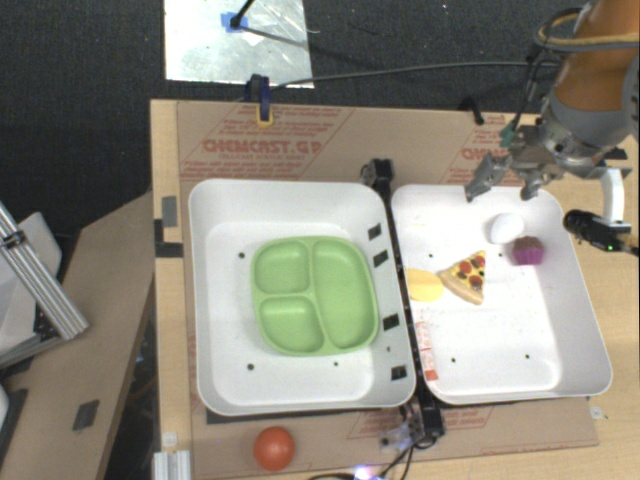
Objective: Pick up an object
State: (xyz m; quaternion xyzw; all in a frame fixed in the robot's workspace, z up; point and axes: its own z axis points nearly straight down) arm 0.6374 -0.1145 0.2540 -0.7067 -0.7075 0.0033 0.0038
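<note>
The grey two-finger gripper [508, 180] hangs spread, gripping nothing, above the small white ball [504, 227]; beside it sits a purple block [528, 252]. A descent could nudge the ball; it would likely roll.

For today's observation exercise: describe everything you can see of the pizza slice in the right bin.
The pizza slice is a small toy wedge, plastic-looking, with a tan crust, orange-yellow top and red rounds like pepperoni. It lies flat on the floor of the right bin, near its middle, its crust beside a yellow piece; contact is unclear. The gripper hangs above the bin's far edge, apart from it.
</note>
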